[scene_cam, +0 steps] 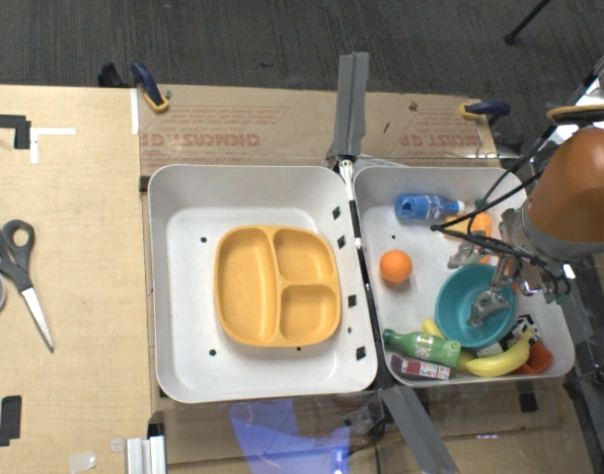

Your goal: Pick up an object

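The right bin (376, 227) holds a teal bowl (458, 314), an orange ball (396, 266), a blue bottle (426, 206), a green bottle (420, 344), a banana (494, 363) and a red object (539, 358) in its near right corner. My gripper (486, 286) hangs over the bowl's far right rim, just above or inside it. Another orange object (480, 224) peeks out behind the gripper. The arm's orange band (576, 186) sits over the bin's right side and hides what lies beneath.
A yellow divided plate (278, 285) lies in the left bin (174, 294). Scissors (18, 270) rest on the wooden bench at the far left. Cables (499, 191) run from the wrist across the right bin's far corner.
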Robot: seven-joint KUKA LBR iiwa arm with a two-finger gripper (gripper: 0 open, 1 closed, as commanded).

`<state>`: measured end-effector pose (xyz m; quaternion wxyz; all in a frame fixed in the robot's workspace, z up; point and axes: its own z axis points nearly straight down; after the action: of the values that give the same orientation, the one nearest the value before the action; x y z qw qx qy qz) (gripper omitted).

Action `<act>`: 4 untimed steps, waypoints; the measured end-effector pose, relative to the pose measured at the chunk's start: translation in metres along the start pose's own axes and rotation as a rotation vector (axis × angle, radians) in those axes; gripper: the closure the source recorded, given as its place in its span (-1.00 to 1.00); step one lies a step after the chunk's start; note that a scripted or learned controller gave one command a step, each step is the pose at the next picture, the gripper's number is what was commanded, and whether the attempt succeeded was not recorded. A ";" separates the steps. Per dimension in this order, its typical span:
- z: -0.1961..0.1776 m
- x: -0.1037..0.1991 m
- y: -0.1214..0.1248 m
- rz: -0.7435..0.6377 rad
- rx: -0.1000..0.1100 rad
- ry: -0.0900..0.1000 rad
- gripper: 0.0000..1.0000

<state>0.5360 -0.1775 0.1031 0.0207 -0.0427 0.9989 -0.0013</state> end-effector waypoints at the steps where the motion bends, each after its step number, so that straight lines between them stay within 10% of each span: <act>1: 0.007 0.033 0.032 0.119 0.000 0.027 -1.00; 2: 0.009 -0.004 -0.030 0.093 -0.002 0.031 -1.00; 3: 0.012 -0.067 -0.023 0.130 -0.002 0.034 -1.00; 4: 0.010 0.020 0.021 0.226 0.000 0.040 -1.00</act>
<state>0.5143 -0.1588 0.0920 0.0010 0.0702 0.9975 0.0003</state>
